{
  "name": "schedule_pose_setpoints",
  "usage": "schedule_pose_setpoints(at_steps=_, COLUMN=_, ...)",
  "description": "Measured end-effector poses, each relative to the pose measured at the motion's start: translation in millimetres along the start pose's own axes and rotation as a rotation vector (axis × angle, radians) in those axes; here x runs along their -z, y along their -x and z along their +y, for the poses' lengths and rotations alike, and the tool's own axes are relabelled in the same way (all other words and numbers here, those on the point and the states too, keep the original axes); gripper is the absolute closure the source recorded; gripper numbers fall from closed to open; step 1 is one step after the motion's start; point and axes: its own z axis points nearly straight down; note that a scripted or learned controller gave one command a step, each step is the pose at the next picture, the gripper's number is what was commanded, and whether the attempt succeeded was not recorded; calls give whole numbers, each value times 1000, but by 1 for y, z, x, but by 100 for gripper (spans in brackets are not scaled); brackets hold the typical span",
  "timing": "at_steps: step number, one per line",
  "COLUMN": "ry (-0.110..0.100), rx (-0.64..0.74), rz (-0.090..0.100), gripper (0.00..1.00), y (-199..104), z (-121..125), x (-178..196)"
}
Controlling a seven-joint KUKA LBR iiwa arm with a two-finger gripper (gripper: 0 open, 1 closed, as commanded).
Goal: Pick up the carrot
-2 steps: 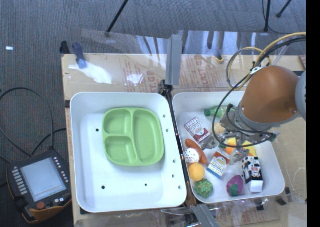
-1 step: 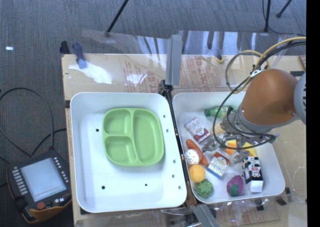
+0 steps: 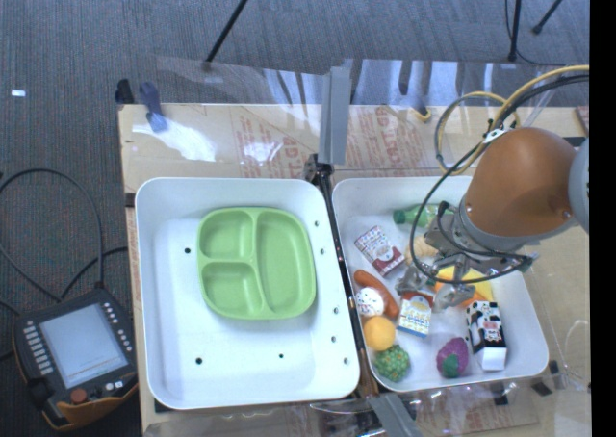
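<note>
1. Over the right bin [image 3: 535,324], the gripper [image 3: 435,281] hangs low above the toys, with the orange band of the arm [image 3: 520,185] covering most of it. Whether the claw is released or clenched cannot be told.
2. Task thing: the carrot [image 3: 375,290] lies flat and slantwise on the floor of the right bin, near the wall shared with the left bin [image 3: 159,233]. It sits just left of the gripper and is apart from it; nothing is seen to be grasped.
3. Reason for the pose, as a judgement: the gripper stands low and close to the carrot, which suits an approach to a grasp. The lift is not yet done.
4. Crowding around the carrot:
   - an egg [image 3: 370,302] touches its lower side;
   - an orange [image 3: 379,333] lies just below the egg;
   - a red carton [image 3: 379,249] lies just above the carrot;
   - a small box [image 3: 416,315] lies just to its right, under the gripper.
5. Risk, as a judgement: a closing grasp may catch the egg or the small box instead.
6. Farther from the carrot in the same bin: a green floret [image 3: 392,362], a purple fruit [image 3: 452,356], a milk carton [image 3: 487,332] and a green item [image 3: 416,216] at the far wall.
7. Left bin: holds a green divided plate [image 3: 257,263], well apart from the carrot.
</note>
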Motion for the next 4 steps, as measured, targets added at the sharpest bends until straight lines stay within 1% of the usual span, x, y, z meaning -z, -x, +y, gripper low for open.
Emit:
schedule_pose_setpoints(at_steps=1, ry=-12, rx=76, rz=0, gripper=100, y=8, z=-64, x=115)
schedule_pose_setpoints(at_steps=2, ry=-1, rx=75, rz=2, gripper=0, y=7, z=-62, x=110)
schedule_pose_setpoints(at_steps=3, ry=-12, rx=182, rz=3, gripper=0, y=-20, z=-37, x=10)
schedule_pose_setpoints(at_steps=4, ry=-10, rx=152, rz=-1, gripper=0, y=-42, z=-10, x=-3)
